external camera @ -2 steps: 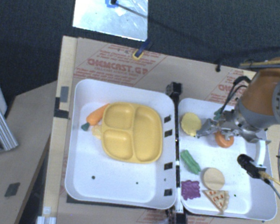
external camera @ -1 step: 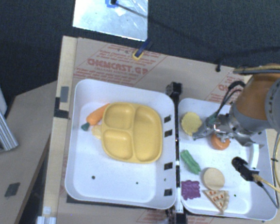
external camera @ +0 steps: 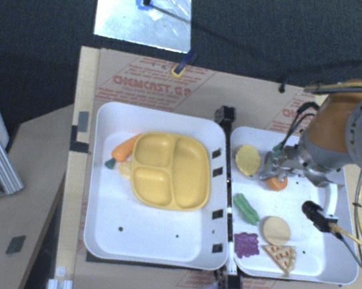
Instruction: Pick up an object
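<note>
My gripper point(external camera: 273, 169) is low in the right bin point(external camera: 335, 261), near its back. A small orange item point(external camera: 277, 183) lies right under its tip, partly covered by it. A round yellow piece point(external camera: 247, 159) lies just left of the gripper. Further forward lie a green pickle-shaped piece point(external camera: 247, 208), a tan round disc point(external camera: 276, 229), a purple piece point(external camera: 245, 244) and a pizza slice point(external camera: 281, 256).
The left bin point(external camera: 147, 236) holds a yellow divided plate point(external camera: 167, 170) with a carrot point(external camera: 125, 147) at its left rim. A black part with a yellow cable point(external camera: 319, 218) hangs over the right bin's right side. The divider point(external camera: 226, 188) runs between the bins.
</note>
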`<state>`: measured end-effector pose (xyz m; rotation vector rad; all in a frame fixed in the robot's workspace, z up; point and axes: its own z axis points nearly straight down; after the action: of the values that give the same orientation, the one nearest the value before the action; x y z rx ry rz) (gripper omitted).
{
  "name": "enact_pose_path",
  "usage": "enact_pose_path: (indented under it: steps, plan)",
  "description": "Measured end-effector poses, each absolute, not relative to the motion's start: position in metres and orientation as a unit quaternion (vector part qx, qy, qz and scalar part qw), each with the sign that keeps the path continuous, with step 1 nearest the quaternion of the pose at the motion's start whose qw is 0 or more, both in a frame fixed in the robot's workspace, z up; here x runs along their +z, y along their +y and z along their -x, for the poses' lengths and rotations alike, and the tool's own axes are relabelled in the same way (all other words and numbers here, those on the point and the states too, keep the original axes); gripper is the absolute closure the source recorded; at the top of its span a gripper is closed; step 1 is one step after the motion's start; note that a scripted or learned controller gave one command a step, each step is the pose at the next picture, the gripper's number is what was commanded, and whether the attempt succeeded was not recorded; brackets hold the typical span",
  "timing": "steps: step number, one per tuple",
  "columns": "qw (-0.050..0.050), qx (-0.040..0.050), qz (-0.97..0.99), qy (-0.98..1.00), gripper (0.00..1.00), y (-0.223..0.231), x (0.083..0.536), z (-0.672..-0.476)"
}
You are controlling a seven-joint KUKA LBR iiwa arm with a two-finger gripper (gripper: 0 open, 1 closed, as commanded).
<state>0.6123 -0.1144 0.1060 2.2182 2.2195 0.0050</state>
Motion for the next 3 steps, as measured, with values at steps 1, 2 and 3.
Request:
enact_pose_path:
  steps: [1, 2, 3]
  plan:
    - [0.003, 0.0021, -0.707, 0.707, 1.0, -0.121, 0.169, -0.612]
    - [0.003, 0.0022, -0.706, 0.708, 1.0, -0.121, 0.223, -0.614]
    - [-0.001, -0.0006, -0.707, 0.707, 1.0, -0.104, 0.213, -0.564]
